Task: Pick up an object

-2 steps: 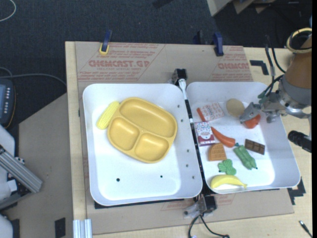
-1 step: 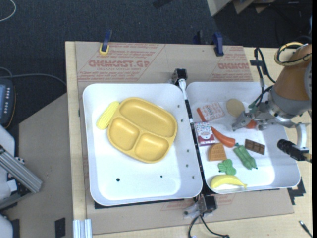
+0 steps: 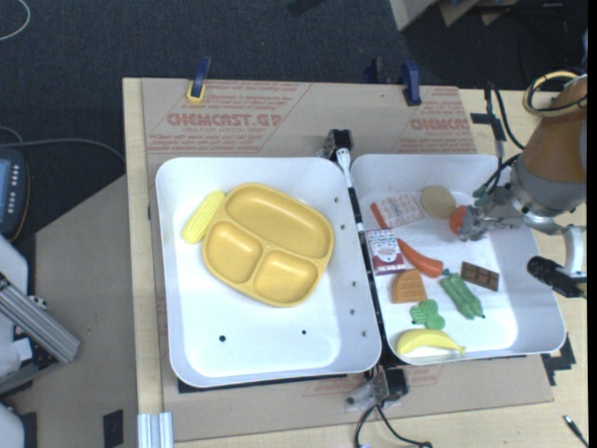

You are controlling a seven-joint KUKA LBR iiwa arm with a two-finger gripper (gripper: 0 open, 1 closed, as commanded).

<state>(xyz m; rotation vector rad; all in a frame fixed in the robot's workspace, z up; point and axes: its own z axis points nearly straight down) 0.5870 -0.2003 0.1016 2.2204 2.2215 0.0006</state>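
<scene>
Arm's parked low over the right-hand shallow white plastic bin (image 3: pixel 536 329), looks like mid-approach on a grab.

Biggest thing around is the yellow three-compartment plastic tray (image 3: pixel 268 244) in the left white bin (image 3: pixel 187 325), with a yellow toy corn cob (image 3: pixel 202 217) at its 9 o'clock. The grey two-finger gripper (image 3: pixel 474 224) hangs at the right bin's 2 o'clock, right over a small red round toy (image 3: pixel 457 219), beige round piece (image 3: pixel 437 201) just at 10 o'clock. Can't tell if it's clenched or released. I'd guess next is settling around that red piece, then lifting.
</scene>
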